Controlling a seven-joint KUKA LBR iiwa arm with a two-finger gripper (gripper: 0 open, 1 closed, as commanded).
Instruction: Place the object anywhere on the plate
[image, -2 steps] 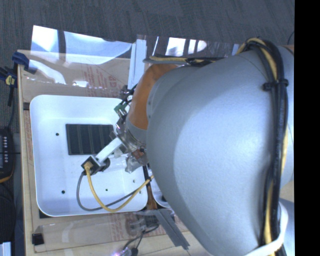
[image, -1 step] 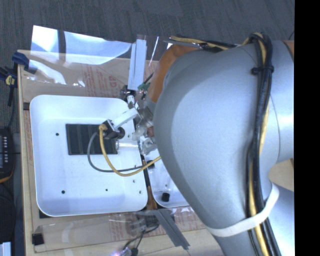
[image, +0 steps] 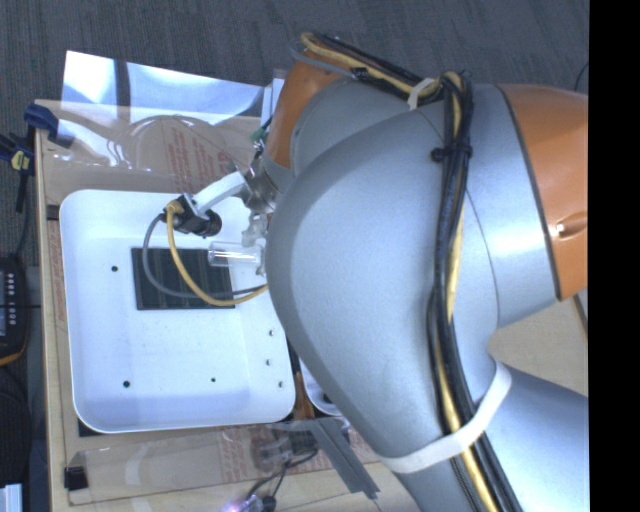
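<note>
My gripper (image: 238, 250) hangs over the right part of the left white bin (image: 110, 230), below the grey wrist and a white bracket (image: 218, 195). Yellow and grey cables (image: 190, 280) loop from the wrist down over a black ribbed rectangle (image: 160, 285) lying flat in the middle of that bin. I see nothing held at the gripper. The big grey arm (image: 400, 260) with its orange band covers the right bin; just a small white curved edge (image: 312, 400) shows under it, and I cannot tell whether that is the plate or the bin's rim.
The left bin's floor around the black rectangle is bare white with a few small dark dots. Clear plastic sheeting (image: 160, 140) lies behind the bin. A metal bracket and wires (image: 300, 450) sit at the bench's front edge. Blue clamps (image: 40, 120) stand at the far left.
</note>
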